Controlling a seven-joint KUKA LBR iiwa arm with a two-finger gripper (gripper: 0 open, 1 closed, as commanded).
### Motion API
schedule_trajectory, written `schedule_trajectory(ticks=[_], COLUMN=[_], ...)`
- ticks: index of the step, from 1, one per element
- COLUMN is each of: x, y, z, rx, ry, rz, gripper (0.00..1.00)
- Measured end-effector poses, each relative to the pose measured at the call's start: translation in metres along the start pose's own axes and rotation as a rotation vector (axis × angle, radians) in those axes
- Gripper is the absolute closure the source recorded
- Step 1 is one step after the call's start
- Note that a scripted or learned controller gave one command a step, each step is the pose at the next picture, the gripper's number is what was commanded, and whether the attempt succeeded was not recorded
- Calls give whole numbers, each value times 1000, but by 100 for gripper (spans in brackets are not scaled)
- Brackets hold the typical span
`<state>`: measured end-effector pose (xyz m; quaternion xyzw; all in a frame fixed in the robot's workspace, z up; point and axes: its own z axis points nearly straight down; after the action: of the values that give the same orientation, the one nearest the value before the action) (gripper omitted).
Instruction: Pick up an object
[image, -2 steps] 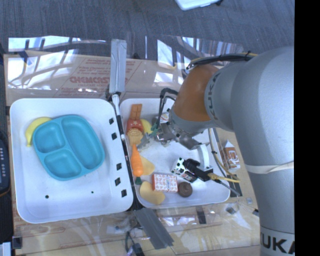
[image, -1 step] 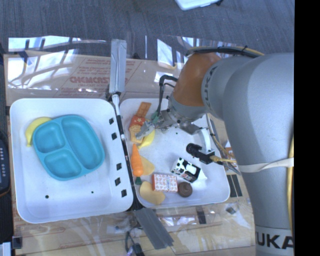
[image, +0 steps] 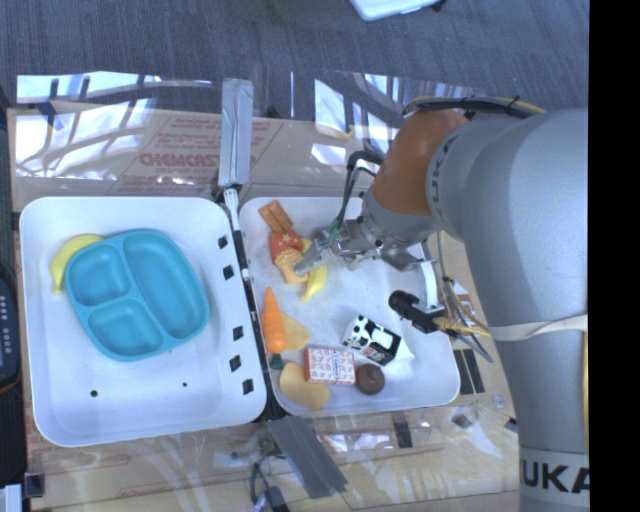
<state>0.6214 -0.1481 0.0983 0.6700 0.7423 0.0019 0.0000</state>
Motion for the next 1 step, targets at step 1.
schedule_trajectory(ticks=[1], x=[0], y=[1], z=[-11], rx=[-1], ry=[0], rz=[-4], gripper=[100])
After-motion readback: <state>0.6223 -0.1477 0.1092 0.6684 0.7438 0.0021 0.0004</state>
